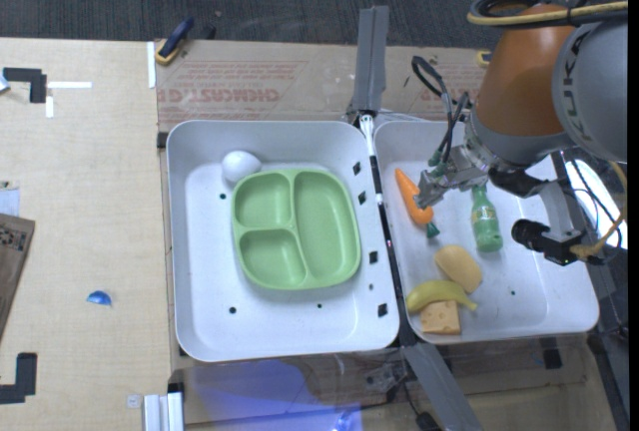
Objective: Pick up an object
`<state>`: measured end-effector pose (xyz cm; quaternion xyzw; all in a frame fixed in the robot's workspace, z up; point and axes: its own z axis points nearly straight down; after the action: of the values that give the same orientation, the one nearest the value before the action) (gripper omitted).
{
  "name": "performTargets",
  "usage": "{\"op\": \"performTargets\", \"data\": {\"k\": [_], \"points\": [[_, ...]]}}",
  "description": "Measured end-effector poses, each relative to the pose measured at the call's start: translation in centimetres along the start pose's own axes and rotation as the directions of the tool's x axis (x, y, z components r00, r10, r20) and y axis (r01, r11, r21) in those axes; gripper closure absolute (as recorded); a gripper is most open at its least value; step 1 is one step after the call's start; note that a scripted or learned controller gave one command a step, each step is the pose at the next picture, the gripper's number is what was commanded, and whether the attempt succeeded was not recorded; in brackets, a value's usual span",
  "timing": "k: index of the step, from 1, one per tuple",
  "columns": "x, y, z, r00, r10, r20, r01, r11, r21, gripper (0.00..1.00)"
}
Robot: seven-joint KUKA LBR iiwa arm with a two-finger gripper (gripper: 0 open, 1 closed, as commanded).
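**Arm low over the right bin, beside the carrot**

On the pale wooden surface [80,219] at far left lies a small blue piece [98,298]. Next comes the left bin [195,319], which holds a green divided plate [297,228] with three compartments, tilted a little in the bin, and a small white ball [240,164] touching the plate's upper left corner.

Across the dividing wall, the right bin [559,309] holds the loose objects. An orange carrot [412,198] lies near the bin's left wall, its green end pointing down toward the front. Below it sit a yellowish potato [459,265], a banana [439,294] just under that, and a tan wedge like cheese [440,318] touching the banana. A green bottle [486,220] lies to the right of the carrot.

The gripper [439,184] hangs low over the right bin, just beside the carrot's upper end and between it and the bottle. How far it is open cannot be told, and nothing can be seen held in it.
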<state>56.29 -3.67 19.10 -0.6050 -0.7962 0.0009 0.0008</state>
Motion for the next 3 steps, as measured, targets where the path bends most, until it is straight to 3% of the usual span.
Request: {"op": "performTargets", "data": {"k": [1,2,3], "points": [[0.0,0.0,0.0,1.000,0.000,0.000,0.000,1.000,0.000,0.00],[-8.1,-0.6,9.9,0.998,-0.059,0.002,0.059,0.998,-0.003,0.00],[-12.6,-1.3,9.9,0.997,-0.082,0.002,0.082,0.997,-0.003,0.00]]}}
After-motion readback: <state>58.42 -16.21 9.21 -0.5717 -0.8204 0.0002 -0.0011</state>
